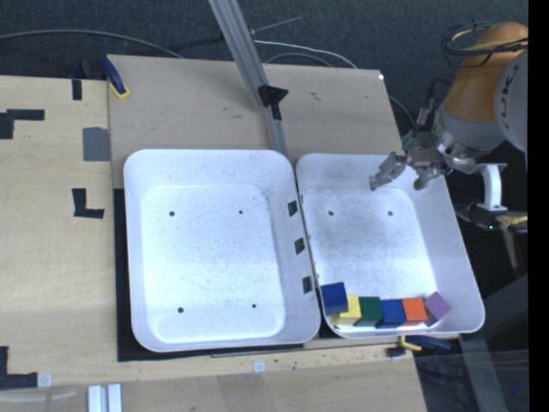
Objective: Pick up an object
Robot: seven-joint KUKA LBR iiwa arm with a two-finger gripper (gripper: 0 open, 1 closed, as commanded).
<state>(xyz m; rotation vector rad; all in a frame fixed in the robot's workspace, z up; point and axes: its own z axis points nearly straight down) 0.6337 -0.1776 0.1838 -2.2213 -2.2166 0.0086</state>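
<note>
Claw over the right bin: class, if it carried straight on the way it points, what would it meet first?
Probably the right bin's bare floor: the claw points down-left, away from the blocks. Depth is unclear.

Speckled matt white plastic bins; wooden bench

We see an evenly lit scene under soft, diffuse light from above, with no hard shadows. The two white bins are the brightest areas, near overexposed, their speckled floors slightly washed out. The counter reads a warm mid-tone, while the dark floor beyond it stays dim. The picture is mildly grainy and soft; the orange band looks a little blurred.
</note>
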